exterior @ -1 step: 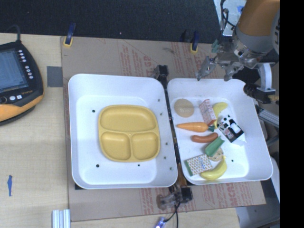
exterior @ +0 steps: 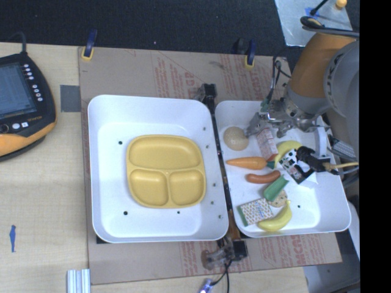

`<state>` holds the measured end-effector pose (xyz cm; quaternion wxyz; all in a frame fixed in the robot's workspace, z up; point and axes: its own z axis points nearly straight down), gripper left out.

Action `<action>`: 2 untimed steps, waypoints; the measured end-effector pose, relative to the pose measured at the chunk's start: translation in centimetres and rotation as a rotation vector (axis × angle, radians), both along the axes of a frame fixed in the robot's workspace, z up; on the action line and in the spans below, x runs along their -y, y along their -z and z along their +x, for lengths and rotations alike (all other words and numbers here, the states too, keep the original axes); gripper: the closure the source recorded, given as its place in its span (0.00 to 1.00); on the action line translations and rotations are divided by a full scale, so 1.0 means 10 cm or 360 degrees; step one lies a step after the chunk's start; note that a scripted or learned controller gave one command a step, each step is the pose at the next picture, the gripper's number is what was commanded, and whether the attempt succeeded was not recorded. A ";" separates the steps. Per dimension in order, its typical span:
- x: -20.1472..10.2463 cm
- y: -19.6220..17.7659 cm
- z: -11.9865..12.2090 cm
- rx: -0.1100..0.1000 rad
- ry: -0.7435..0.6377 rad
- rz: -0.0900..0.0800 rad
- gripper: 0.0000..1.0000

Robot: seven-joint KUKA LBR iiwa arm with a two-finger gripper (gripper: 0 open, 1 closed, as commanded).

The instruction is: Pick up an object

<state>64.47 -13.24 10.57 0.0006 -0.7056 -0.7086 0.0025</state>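
Over the right bin (exterior: 330,215), the gripper (exterior: 269,119) hung near the far edge, just beside a pale round object (exterior: 235,138); whether it was clenched or released could not be told. Below it, a carrot (exterior: 247,162) lay roughly crosswise, its tip apparently pointing toward the left bin (exterior: 104,163) with its yellow tray (exterior: 166,170)

**Bench and floor**

A light wooden bench (exterior: 43,206) bears a brown cardboard sheet (exterior: 153,72), clamped at its far edge. Left of the sheet lies a pendant (exterior: 21,102). Beyond the sheet, dark floor (exterior: 153,11).
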 end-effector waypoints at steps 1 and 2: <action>0.26 0.14 0.11 0.0003 0.0002 0.0002 0.00; 0.27 0.03 0.12 0.0003 -0.0001 0.0001 1.00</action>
